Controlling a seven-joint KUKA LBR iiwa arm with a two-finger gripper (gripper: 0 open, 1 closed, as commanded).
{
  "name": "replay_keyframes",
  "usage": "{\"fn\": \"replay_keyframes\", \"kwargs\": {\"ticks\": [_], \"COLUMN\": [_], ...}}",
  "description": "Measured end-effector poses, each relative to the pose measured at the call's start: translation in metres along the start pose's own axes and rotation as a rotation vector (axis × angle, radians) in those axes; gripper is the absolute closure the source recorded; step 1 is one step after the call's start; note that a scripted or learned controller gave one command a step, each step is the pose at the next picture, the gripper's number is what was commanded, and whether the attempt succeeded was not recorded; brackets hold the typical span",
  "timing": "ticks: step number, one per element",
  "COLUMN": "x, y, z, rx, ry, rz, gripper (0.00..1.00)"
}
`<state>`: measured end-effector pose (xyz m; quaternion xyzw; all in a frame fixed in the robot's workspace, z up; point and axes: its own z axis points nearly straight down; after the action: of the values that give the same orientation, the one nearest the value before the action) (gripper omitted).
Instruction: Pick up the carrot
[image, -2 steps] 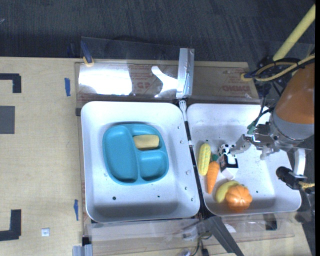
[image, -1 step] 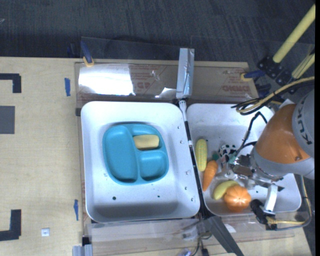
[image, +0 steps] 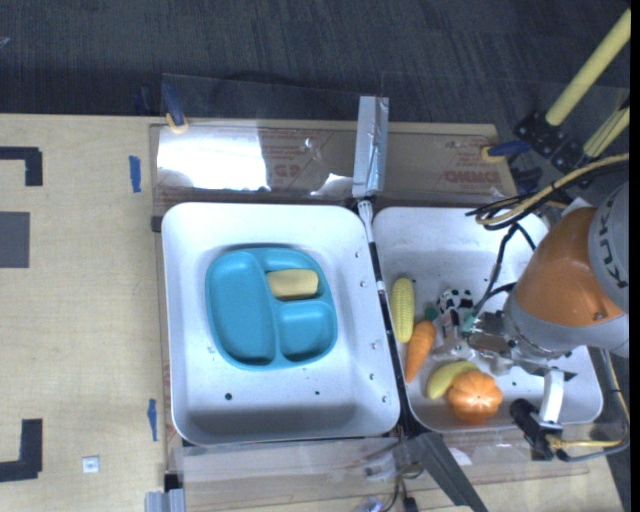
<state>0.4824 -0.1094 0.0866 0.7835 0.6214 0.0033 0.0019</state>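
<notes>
The orange carrot (image: 418, 348) lies tilted in the right bin (image: 440, 235), near the bin's left wall, its thick end up and to the right. My gripper (image: 456, 333) hangs low over the bin just right of the carrot's thick end, close to it. The grey arm with its orange band (image: 568, 275) reaches in from the right and hides part of the bin floor.
A yellow corn cob (image: 402, 308) stands just above the carrot. A yellow-green fruit (image: 446, 378) and an orange fruit (image: 473, 396) lie below the gripper, with a black-and-white toy (image: 457, 300) above it. The left bin (image: 190, 300) holds a blue divided plate (image: 240, 305) with a yellow piece (image: 293, 284).
</notes>
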Motion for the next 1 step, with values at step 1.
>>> {"fn": "replay_keyframes", "kwargs": {"ticks": [1], "x": [0.0081], "y": [0.0228], "z": [0.0006], "rx": [0.005], "ry": [-0.004], "rz": [0.117], "gripper": [0.00]}}
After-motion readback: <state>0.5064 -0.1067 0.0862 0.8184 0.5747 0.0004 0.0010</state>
